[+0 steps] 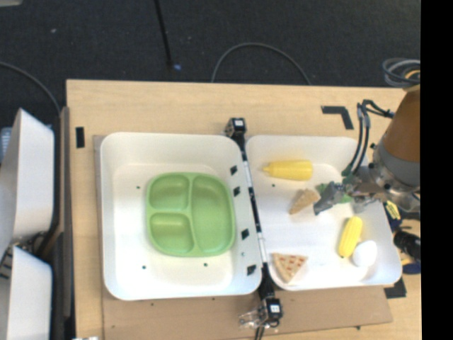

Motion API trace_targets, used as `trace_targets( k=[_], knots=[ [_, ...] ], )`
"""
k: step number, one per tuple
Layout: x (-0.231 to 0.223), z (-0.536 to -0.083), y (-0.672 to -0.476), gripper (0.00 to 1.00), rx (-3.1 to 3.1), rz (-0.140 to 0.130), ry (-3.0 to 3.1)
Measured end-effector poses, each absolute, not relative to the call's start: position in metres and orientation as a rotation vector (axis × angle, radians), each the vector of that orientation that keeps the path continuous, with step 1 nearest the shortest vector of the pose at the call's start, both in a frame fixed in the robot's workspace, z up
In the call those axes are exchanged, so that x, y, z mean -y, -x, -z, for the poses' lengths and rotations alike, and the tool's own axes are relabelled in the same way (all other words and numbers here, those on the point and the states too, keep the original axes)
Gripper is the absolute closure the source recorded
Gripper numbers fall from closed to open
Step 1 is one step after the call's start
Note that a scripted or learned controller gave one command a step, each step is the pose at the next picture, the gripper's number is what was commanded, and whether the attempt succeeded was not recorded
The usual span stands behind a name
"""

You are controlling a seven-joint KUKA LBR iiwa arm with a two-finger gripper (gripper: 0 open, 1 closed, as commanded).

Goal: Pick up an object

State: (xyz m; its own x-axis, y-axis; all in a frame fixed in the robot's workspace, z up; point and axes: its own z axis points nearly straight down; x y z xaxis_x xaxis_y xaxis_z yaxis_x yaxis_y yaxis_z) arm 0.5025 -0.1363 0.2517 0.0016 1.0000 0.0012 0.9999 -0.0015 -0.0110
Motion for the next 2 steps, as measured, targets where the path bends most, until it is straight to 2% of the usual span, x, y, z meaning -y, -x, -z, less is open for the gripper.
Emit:
trace_targets(
  k=[1, 2],
  knots=[
    [0.136, -0.258, -0.505, 0.0, 2.225, 0.001, 2.221],
    [0.143, -0.211, -0.511, 0.0, 2.22, -0.004, 2.222]
  ],
)
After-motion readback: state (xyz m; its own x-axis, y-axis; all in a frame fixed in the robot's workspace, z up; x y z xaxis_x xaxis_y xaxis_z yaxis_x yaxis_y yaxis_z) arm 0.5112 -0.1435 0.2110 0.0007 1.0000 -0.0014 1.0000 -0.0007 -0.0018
